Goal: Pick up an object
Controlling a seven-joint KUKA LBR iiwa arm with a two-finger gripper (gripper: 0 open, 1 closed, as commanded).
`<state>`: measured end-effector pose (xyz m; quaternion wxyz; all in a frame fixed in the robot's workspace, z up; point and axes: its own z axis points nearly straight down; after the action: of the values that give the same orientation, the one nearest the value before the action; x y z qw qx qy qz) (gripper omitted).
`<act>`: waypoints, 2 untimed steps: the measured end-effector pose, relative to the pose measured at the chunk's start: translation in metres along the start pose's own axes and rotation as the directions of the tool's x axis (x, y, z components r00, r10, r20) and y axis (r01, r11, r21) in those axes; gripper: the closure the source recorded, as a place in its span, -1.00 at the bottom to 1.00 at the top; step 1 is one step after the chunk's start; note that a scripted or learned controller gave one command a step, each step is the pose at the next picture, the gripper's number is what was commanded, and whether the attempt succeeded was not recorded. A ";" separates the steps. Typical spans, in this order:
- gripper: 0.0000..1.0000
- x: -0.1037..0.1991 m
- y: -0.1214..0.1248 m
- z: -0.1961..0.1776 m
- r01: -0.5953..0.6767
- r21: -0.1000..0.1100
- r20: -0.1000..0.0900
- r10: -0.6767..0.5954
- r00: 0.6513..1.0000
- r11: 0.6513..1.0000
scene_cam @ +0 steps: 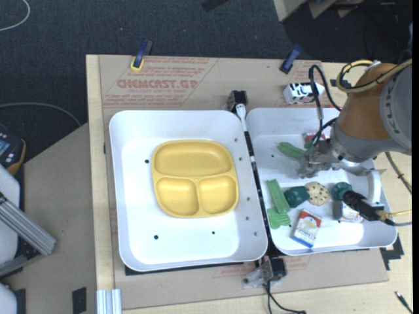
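Green leaf (289, 150) just left of tool (313, 164), right bin (275, 120)

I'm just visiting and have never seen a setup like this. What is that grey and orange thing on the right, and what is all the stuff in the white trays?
The picture comes from one camera fixed above a bench, looking down at a slant. The grey and orange thing is a robot arm reaching in from the right; its hand hangs low over the right bin. I cannot tell from here whether the hand is open or gripping anything.

The left bin holds a yellow divided plate. The right bin holds small things to pick from: a green block, a speckled cookie, a dark green piece, a teal piece, a small red and blue box, and a green leaf-shaped piece near the hand.
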<state>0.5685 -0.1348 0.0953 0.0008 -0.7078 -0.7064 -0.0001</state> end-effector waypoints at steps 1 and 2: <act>1.00 0.001 0.011 -0.050 0.003 -0.008 0.004 -0.003 1.000 1.000; 1.00 -0.004 0.003 -0.103 0.001 -0.008 0.004 -0.001 1.000 1.000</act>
<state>0.5720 -0.1385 0.1985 -0.0034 -0.7073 -0.7069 -0.0016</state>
